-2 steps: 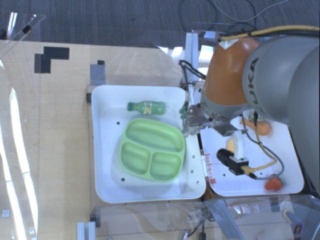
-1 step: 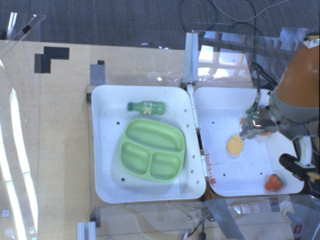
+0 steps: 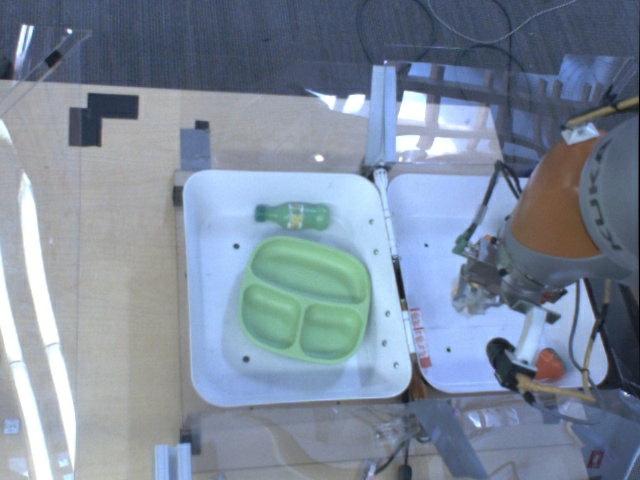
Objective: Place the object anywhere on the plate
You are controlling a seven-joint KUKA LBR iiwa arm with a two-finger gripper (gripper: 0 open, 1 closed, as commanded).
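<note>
A green plate (image 3: 305, 300) with three compartments lies in the left bin (image 3: 205, 268), with nothing on it. Just behind it a small green bottle (image 3: 291, 215) with a yellow label lies on its side on the bin floor. My gripper (image 3: 474, 293) hangs low over the middle of the right bin (image 3: 430, 218), well to the right of the plate. Nothing is visible in its grasp. A small red-orange object (image 3: 548, 365) sits near the right bin's front right corner, partly hidden by the arm.
The raised rim between the two bins (image 3: 392, 268) runs between the gripper and the plate. A metal post (image 3: 380, 118) stands behind the bins. Cables lie on the dark floor beyond the bench.
</note>
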